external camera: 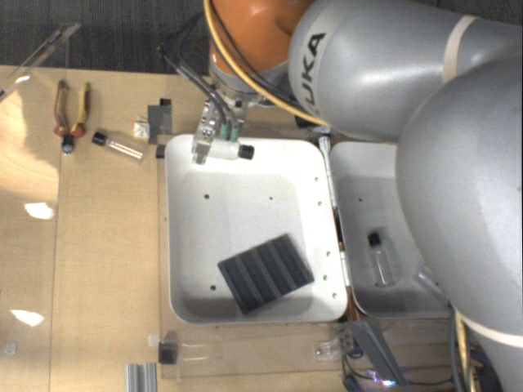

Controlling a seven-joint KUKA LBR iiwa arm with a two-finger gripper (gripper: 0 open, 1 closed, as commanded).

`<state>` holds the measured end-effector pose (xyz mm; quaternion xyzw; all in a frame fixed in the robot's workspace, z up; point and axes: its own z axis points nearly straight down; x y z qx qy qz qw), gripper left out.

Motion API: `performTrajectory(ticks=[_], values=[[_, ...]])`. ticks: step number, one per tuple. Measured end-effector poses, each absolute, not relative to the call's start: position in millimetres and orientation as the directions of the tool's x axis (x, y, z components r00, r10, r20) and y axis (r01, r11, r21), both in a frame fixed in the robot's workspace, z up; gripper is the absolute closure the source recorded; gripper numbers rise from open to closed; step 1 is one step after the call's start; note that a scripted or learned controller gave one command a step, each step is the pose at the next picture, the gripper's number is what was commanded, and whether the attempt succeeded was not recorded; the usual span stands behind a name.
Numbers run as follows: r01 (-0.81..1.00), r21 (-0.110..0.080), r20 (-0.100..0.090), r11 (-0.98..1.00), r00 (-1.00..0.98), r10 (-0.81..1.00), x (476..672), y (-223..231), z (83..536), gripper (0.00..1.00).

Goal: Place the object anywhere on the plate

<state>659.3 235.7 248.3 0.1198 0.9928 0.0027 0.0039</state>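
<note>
Lying nearest, toward the front of the left bin [176,243], is the dark ribbed plate [265,273], flat on the bin floor and turned at an angle, with bare white floor all round it. Just across the divide, in the right bin [364,178], a small clear bottle [377,261] with a black cap lies on its own, well apart from the plate. Farther back, the tool [211,144] hangs at the far left corner of the left bin, right over the rim, and a small pale piece with a black end [238,150] sits just beside it. I cannot tell whether the tool is released or clenched, nor whether it has that piece in hand. I take the pale piece to be the thing meant for the plate, so I'd say the job is at the pick-up, with nothing on the plate yet. To do it well, the tool should come straight down over the middle of the piece, clear of the bin wall, then lift high enough to clear the rim. After that it should carry toward the plate's centre, not its slanted edges, and let go low so the piece can't roll along the grooves. Beyond the bin, on the surface, lie red-handled pliers [70,113], another little vial [119,144] and a dark block [161,118], all out of the way.
</note>
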Motion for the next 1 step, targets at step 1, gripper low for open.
performTrajectory(ticks=[1], values=[[0.161,0.006,-0.008,0.987,-0.987,0.161,652.4,236.0,273.2,1.00]])
